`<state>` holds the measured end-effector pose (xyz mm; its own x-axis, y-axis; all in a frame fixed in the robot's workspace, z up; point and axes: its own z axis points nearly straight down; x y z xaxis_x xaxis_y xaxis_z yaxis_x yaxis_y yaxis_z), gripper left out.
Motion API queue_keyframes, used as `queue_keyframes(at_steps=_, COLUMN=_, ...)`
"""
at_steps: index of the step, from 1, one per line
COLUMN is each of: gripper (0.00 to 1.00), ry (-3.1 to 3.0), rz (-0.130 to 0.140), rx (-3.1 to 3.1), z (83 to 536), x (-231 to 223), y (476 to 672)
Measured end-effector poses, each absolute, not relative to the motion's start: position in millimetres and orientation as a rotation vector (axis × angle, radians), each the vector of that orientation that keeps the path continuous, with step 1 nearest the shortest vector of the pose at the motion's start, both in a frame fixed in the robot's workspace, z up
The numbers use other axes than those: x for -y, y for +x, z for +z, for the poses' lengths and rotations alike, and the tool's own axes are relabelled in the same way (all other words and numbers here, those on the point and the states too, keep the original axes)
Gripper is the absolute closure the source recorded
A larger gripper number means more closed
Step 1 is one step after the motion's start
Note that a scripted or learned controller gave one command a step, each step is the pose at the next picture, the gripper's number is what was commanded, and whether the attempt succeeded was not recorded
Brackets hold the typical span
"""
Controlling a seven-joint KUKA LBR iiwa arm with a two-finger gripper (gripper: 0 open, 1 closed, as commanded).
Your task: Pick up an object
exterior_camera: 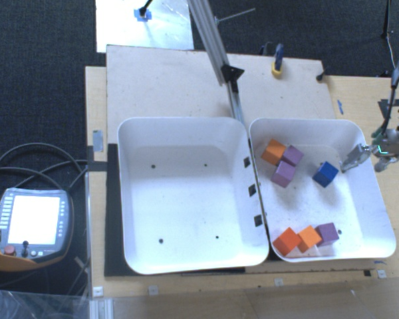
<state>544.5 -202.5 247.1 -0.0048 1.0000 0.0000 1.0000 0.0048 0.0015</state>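
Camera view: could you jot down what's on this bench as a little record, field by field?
right bin: holds six small blocks
far group: orange block, two purple blocks, bunched together
blue block: alone, nearest the gripper
near group: two orange blocks and a purple block, in a row
left bin: white, shallow
gripper: over the right bin's right rim, holding nothing

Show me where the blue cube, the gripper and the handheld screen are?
blue cube (325, 173), camera view, on its top face.
gripper (354, 157), camera view, at its fingertips.
handheld screen (30, 220), camera view, on its bright display.
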Motion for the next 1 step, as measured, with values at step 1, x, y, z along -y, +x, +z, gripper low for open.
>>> queue_keyframes(at_steps=1, gripper=0.0, ry=2.22, rz=-0.002, rx=-2.225, z=204.8, x=205.9, y=546.9)
